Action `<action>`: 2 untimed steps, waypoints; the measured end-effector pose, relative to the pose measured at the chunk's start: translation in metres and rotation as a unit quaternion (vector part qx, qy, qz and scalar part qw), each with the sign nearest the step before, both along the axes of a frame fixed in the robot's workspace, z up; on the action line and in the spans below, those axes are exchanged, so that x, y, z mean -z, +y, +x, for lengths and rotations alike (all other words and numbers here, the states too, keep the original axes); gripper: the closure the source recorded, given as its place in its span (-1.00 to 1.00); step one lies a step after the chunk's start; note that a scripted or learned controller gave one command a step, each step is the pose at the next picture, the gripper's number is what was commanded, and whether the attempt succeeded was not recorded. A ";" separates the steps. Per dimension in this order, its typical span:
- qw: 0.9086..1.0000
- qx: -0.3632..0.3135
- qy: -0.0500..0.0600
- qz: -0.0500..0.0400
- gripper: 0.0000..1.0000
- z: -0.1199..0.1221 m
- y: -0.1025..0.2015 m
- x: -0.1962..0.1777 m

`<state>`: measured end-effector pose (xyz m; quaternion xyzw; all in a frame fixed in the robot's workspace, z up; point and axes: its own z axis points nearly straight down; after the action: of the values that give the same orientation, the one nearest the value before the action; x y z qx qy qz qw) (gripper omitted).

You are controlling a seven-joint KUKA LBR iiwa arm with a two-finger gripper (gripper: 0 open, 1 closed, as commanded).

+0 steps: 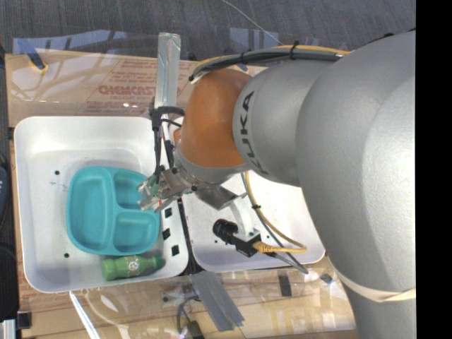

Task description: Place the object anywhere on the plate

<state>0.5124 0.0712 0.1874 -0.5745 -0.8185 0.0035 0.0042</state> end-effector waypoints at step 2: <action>0.998 0.058 -0.008 0.000 -1.00 0.066 -0.023 -0.183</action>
<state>0.5781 0.0479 0.3701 -0.6212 -0.7836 -0.0014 -0.0026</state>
